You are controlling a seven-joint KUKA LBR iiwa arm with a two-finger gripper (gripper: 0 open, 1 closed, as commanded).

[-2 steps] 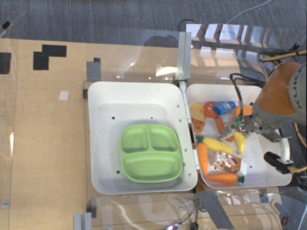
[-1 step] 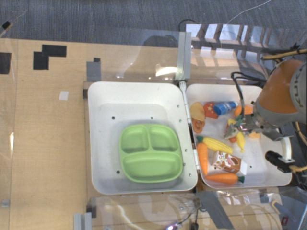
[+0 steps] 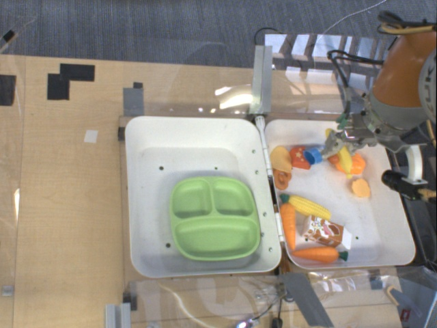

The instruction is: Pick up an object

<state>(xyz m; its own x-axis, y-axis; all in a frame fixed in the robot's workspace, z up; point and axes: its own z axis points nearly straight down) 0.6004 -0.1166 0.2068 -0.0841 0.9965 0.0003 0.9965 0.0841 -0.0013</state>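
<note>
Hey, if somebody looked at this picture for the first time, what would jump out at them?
Probably the bright green divided plate, alone in the left bin. Next, the colourful clutter of toy food in the right bin: a corn cob, carrots and a small carton toward its near left side. Above them, the grey arm with its orange band reaches in from the right, its gripper low over the toys at the far end.

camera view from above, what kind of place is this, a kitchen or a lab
Probably a robot lab bench: two shallow white plastic bins, a green three-compartment plastic plate in one, toy food such as a yellow plastic corn cob in the other.
</note>
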